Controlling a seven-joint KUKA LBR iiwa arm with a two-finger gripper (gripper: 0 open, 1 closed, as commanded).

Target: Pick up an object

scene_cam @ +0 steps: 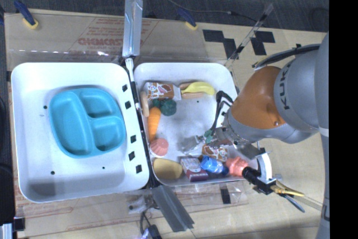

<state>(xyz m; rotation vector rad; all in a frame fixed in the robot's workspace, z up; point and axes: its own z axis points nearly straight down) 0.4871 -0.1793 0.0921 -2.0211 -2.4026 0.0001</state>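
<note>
End effector (208,140) among colourful toy food (210,165)

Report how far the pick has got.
Done: the arm has reached into the right bin, its gripper low among the toys near the small packet. In hand: nothing visibly held. Left: grasp and lift; the carrot and banana lie untouched.
</note>
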